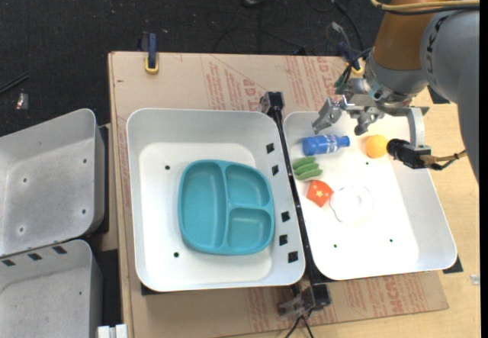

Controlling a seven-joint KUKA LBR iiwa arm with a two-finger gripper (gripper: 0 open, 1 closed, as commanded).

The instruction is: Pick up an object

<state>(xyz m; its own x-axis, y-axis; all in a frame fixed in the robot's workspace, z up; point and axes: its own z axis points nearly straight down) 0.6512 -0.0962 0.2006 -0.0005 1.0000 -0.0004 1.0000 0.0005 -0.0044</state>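
The right bin (415,249) holds a blue bottle (324,145) lying on its side, an orange ball (374,146), a green piece (306,169), a red piece (319,192) and a pale round thing (353,204). My gripper (344,121) hangs over the bin's far end, just above the bottle and left of the ball. Its fingers stand apart, open, with nothing between them.
A teal divided plate (226,207) lies in the left bin (152,252). A black divider (288,176) runs between the two bins. Grey trays (46,169) sit off the bench at the left. A blue clamp (152,53) grips the board's far edge.
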